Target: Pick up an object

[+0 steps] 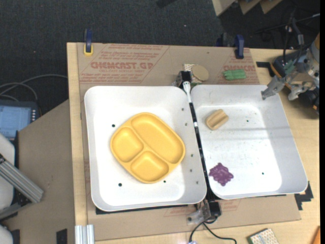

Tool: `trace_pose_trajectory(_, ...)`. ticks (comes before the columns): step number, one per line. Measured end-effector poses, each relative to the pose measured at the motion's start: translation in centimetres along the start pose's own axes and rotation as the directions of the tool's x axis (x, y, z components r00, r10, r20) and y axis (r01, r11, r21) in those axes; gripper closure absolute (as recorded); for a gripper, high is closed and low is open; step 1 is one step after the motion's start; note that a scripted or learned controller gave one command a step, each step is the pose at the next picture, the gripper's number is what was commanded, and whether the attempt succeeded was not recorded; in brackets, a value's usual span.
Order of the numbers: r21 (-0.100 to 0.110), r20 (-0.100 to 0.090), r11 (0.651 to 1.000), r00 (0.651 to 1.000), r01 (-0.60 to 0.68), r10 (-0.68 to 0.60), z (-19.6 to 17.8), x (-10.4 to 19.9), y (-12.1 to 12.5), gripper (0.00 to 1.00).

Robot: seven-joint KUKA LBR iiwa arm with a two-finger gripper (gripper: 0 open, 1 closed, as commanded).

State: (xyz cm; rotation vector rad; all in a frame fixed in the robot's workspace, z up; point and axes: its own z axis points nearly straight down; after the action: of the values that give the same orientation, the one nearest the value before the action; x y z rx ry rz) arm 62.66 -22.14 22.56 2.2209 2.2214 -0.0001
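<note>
overhead, the left bin [96,187] holds a yellow divided plate [147,146] lying flat near its middle. the right bin [284,161] holds a tan block [217,119] at about ten o'clock and a purple cluster [221,174] at about seven o'clock, well apart. the gripper [269,89] hovers at the right bin's one o'clock corner, holding nothing; whether it is released or clenched, i cannot tell. a green piece [234,75] lies on the brown board [132,65] beyond the bins. the tabletop [56,151] is pale wood; dark carpet [101,9] lies behind.
</note>
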Motion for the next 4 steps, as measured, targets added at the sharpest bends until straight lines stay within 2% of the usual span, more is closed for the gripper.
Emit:
trace_pose_trajectory(1, 0.018, -0.013, 1.000, 1.000, -0.003, 0.003, 13.5, 0.0, -10.7, 0.00)
trace_pose_trajectory(2, -0.003, 0.000, 1.000, 1.000, 0.006, -0.006, 12.4, 7.7, -6.2, 0.00)
trace_pose_trajectory(3, 0.000, -0.012, 1.000, 1.000, -0.001, 0.001, 14.0, -0.2, -12.2, 0.00)
trace_pose_trajectory(4, -0.004, -0.002, 1.000, 1.000, 0.009, -0.009, 14.1, 8.4, -8.2, 0.00)
